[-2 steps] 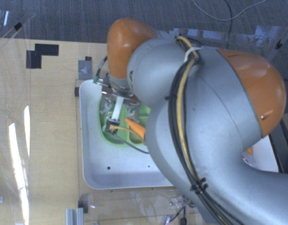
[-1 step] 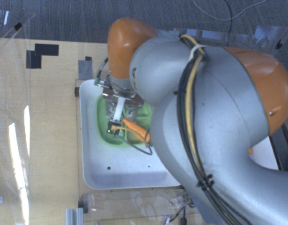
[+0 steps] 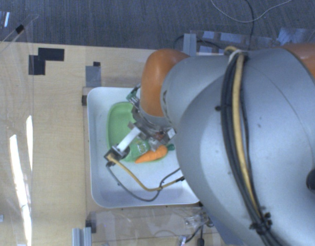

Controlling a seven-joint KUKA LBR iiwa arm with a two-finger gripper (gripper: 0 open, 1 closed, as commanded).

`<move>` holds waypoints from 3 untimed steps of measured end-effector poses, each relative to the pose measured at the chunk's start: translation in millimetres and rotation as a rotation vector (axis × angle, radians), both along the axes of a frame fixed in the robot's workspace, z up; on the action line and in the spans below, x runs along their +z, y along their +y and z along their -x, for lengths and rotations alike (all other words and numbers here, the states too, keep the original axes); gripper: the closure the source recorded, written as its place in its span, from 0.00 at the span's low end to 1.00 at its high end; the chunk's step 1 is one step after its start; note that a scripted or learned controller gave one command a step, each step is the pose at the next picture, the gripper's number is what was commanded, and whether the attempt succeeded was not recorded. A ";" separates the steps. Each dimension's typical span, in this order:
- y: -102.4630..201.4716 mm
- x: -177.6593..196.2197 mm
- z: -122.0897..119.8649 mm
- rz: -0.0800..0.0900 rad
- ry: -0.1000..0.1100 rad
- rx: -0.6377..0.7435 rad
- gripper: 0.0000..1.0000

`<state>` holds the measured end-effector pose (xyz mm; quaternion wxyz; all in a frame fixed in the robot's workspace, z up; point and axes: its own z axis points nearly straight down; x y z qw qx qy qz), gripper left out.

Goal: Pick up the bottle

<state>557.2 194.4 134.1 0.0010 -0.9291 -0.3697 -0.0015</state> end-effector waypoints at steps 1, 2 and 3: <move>-14.5 -17.8 -24.9 -0.003 -0.016 0.253 1.00; -36.8 -27.2 -75.2 -0.039 0.072 0.517 1.00; -35.5 108.8 -45.7 -0.001 -0.001 -0.198 1.00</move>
